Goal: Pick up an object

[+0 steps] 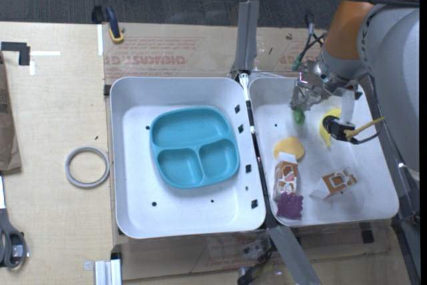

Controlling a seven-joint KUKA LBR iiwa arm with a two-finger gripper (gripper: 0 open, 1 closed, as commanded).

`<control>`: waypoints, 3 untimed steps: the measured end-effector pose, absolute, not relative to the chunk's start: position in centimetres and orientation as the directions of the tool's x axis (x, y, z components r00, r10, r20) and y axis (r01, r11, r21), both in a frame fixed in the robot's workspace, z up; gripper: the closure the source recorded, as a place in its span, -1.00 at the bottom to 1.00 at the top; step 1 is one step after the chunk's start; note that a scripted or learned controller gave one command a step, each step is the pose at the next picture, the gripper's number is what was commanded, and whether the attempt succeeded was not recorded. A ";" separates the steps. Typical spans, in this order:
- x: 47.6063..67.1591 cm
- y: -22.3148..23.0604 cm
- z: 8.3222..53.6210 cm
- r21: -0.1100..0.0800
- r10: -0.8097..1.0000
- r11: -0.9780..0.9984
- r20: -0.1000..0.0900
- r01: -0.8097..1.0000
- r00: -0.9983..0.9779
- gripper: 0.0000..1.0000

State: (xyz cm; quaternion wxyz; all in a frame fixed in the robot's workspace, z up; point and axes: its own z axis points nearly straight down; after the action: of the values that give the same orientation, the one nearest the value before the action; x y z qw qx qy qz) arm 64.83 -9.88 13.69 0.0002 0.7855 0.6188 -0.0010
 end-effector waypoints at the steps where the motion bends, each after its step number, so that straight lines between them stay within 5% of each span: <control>1: 58.6 -6.3 25.1 -0.003 0.999 -0.034 -0.002 0.999 0.034 1.00; 2: 56.9 -13.9 32.0 -0.002 1.000 -0.031 -0.002 1.000 0.031 1.00; 3: 54.2 -9.4 26.1 -0.003 0.987 -0.163 -0.002 0.987 0.162 1.00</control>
State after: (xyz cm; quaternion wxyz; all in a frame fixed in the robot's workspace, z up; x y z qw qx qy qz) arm 54.19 -9.37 26.13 -0.0007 0.7624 0.6471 -0.0018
